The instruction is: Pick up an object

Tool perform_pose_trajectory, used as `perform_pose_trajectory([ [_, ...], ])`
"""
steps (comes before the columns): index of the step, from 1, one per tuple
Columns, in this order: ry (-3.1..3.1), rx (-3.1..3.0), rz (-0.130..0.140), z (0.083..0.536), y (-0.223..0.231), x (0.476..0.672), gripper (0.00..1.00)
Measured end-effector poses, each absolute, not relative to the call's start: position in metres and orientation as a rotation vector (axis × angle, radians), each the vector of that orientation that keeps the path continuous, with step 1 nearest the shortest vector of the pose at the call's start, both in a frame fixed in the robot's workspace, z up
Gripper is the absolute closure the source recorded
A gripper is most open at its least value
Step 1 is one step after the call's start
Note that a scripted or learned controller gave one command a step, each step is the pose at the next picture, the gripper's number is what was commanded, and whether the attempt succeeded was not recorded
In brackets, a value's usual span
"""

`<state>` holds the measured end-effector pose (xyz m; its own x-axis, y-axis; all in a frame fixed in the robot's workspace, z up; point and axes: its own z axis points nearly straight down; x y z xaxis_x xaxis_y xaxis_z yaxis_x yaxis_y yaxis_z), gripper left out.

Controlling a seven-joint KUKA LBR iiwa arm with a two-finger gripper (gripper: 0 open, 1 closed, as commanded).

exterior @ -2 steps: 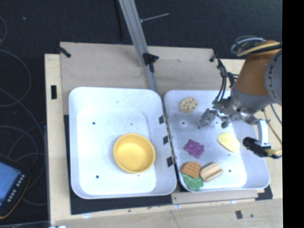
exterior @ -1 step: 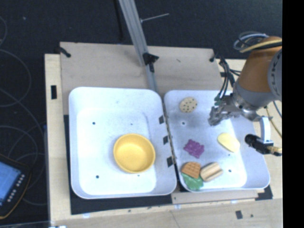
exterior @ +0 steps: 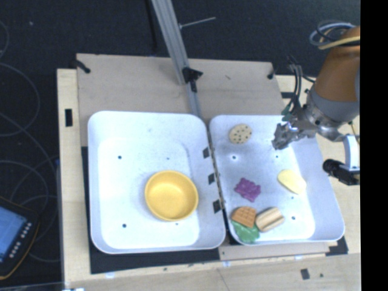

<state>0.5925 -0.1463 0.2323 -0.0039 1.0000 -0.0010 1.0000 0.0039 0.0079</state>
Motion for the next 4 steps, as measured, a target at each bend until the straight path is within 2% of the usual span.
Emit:
perform_pose_trajectory([
  [1,2.221,2.212,0.007,0.287,-0.147,0.594,1.0],
  [2,2.228,2.212,0.004,0.287,-0.099,0.601,1.0],
  [3,2.227,2.216,-0.002,0.267,-0.052,0.61,1.0],
  [4,2.227,2.214,0.001,0.26,-0.003,0.633,1.0],
])
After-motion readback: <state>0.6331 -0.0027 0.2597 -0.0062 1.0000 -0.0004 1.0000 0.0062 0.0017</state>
